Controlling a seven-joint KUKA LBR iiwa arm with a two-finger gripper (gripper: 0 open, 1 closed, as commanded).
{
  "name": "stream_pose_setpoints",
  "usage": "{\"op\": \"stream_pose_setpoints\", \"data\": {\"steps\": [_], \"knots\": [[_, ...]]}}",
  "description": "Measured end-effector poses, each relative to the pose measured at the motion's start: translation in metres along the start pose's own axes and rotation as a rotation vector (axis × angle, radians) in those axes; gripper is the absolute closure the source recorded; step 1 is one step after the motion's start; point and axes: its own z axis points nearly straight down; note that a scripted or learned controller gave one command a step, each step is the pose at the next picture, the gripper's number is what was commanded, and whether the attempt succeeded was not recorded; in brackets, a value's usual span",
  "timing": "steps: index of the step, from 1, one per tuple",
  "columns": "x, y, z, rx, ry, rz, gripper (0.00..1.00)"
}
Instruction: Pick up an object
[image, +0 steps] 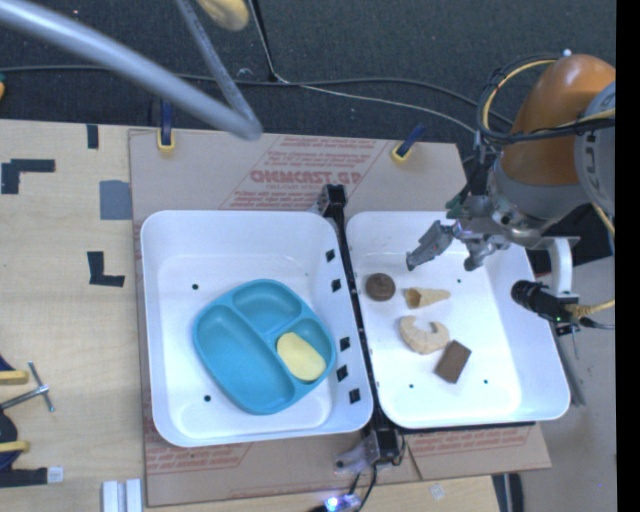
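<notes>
Item 1, lower right of frame: right bin (540, 405), white, shallow. Contents, near to far: brown block (453, 361); pale curved piece (424, 334); small tan wedge (427, 296); round brown disc (380, 288).

Item 2, lower left: left bin (160, 300), bearing a blue divided tray (235, 345) with a yellow lump (301, 356) in its right compartment.

Item 3, upper right: gripper (454, 248), fingers spread, nothing between them. It hangs above the right bin's far part, the wedge just below it in frame, the disc below-left, both apart from the fingers.

Handling note: likely best to centre over one piece, straddle its narrow axis, then descend squarely before closing.
</notes>
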Motion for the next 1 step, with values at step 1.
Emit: {"op": "stream_pose_setpoints", "data": {"steps": [1], "knots": [[0.0002, 0.0022, -0.0075, -0.013, -0.001, -0.003, 0.00]]}}
